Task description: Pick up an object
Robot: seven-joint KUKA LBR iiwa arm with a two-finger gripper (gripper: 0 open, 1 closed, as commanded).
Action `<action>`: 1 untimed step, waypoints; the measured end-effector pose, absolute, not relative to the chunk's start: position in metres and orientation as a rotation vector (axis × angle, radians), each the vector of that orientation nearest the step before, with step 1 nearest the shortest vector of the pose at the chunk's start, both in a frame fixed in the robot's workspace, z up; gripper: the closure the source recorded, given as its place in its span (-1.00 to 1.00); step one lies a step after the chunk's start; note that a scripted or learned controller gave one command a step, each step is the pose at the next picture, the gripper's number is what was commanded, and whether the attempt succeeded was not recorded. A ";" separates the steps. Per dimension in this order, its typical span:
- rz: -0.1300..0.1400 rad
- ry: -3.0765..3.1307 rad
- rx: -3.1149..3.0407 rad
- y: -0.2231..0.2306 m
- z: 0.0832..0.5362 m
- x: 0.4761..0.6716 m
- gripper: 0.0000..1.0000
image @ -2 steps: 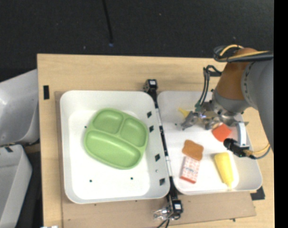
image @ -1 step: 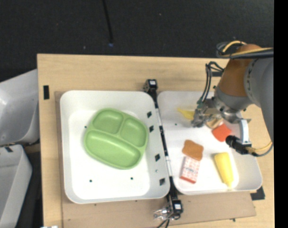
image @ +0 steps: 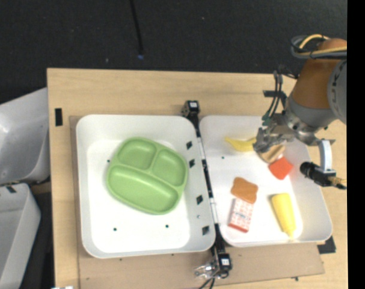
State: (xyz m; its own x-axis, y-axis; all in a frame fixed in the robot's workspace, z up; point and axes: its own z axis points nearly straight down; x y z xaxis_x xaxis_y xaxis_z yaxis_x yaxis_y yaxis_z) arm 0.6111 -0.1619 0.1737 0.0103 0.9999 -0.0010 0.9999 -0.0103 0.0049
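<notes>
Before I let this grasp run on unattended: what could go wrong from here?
The gripper is low among crowded items: a yellow piece on one side, an orange block on the other. It may nudge or pinch a neighbour instead of one clean object. A tan item sits right under it, so a partial grip could slip on lifting.

Open floor around green tray (image: 147, 175)

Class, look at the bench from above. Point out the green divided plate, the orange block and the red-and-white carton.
green divided plate (image: 147, 174), camera view, on its middle ridge.
orange block (image: 280, 168), camera view, on its top face.
red-and-white carton (image: 242, 214), camera view, on its printed face.
</notes>
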 end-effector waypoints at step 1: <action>0.005 2.207 2.229 -0.163 0.221 0.605 1.00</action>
